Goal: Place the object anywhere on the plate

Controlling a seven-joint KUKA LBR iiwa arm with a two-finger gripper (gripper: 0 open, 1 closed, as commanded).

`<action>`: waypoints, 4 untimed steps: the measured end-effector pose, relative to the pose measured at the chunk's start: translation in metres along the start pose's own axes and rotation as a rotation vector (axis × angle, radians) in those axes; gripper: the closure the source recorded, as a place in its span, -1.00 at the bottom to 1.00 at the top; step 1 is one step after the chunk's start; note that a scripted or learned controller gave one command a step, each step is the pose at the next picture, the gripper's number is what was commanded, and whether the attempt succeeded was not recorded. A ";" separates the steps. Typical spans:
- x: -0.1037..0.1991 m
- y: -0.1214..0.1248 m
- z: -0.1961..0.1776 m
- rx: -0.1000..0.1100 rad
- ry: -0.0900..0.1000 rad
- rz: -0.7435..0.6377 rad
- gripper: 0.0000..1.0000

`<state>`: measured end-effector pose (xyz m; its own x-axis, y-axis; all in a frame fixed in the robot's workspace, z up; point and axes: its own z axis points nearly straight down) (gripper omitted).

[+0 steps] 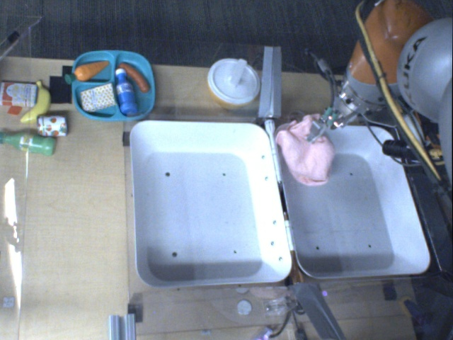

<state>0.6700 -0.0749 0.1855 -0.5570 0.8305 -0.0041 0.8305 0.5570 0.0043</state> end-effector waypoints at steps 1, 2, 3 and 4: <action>0.000 0.003 -0.040 -0.001 0.000 -0.006 1.00; 0.048 0.012 -0.031 0.000 0.003 -0.411 1.00; 0.089 0.022 -0.028 -0.002 0.003 -0.811 1.00; 0.132 0.026 -0.032 -0.002 0.003 -0.979 1.00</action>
<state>0.6178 0.0491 0.2169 -1.0000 0.0015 -0.0048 0.0014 1.0000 0.0022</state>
